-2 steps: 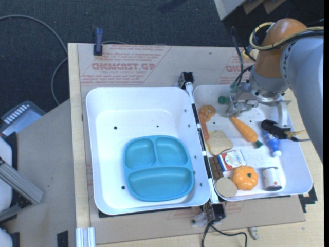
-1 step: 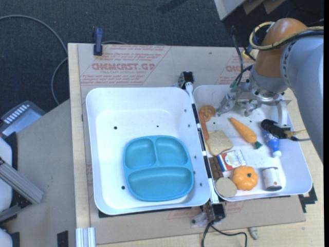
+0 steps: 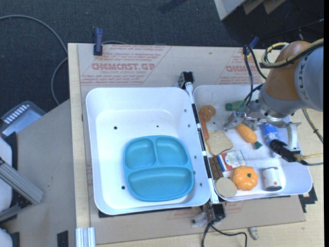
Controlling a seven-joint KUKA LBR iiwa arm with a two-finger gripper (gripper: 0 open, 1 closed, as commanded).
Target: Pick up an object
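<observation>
- We see a blue divided plate (image 3: 158, 167) lying flat in the left bin (image 3: 100, 138), toward the near side and closer to the right wall of that bin.
- Landmark for what follows: the divider (image 3: 198, 133) where the two bins meet.
- Just right of the divider, at the far end of the right bin (image 3: 300, 181), we note a pretzel-shaped piece (image 3: 207, 112).
- Below the pretzel, still near the divider, a slice of toast (image 3: 219, 142) lies flat.
- Nearer still, a small red and white packet (image 3: 230, 160) lies just right of the divider; a round tan disc (image 3: 225, 187) sits at the near corner.
- A toy pumpkin (image 3: 245, 178) stands just right of the disc and touches the packet's near edge.
- Further from the divider, a toy carrot (image 3: 247, 133) lies tilted mid-bin; a green piece (image 3: 236, 106) lies beyond it.
- The gripper (image 3: 245, 116) hangs just above the carrot, well right of the divider; we cannot tell how the claw stands, and nothing shows in it.
- A blue and white bottle (image 3: 269, 134) lies under the arm (image 3: 290, 81).
- A small white can (image 3: 271, 178) lies on its side, farthest from the divider.
</observation>
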